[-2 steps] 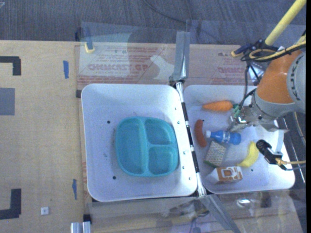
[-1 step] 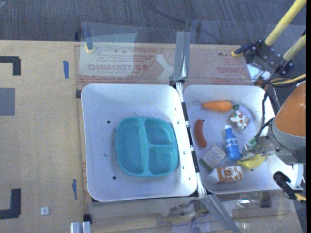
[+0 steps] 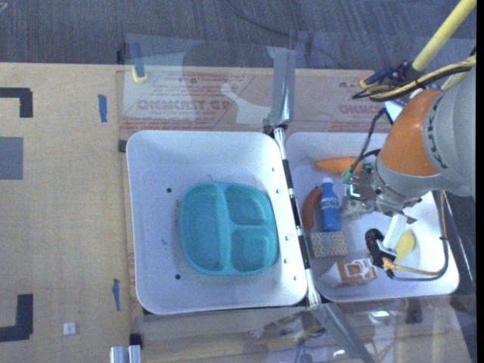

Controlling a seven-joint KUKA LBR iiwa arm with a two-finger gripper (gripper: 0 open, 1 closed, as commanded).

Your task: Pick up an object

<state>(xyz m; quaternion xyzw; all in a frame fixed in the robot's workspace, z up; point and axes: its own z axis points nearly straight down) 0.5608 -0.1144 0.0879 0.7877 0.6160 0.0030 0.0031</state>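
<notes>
The arm (image 3: 423, 138) is extended from the right of the frame over the right bin (image 3: 446, 274). The gripper (image 3: 361, 191) is positioned just beside the blue bottle (image 3: 330, 207); its state cannot be told.

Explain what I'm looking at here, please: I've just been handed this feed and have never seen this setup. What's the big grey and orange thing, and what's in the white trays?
This is one fixed camera above a bench, looking down at a slant. The grey and orange thing is a robot arm reaching in from the right; its job is to pick up an object. Two shallow white bins sit side by side. The left bin holds a teal divided plate. The arm hangs over the right bin, which holds small items: a blue bottle, a brown item beside it, an orange carrot-like piece, a speckled sponge-like block, an orange and white carton and a yellow piece. I can't tell whether anything is held.
</notes>
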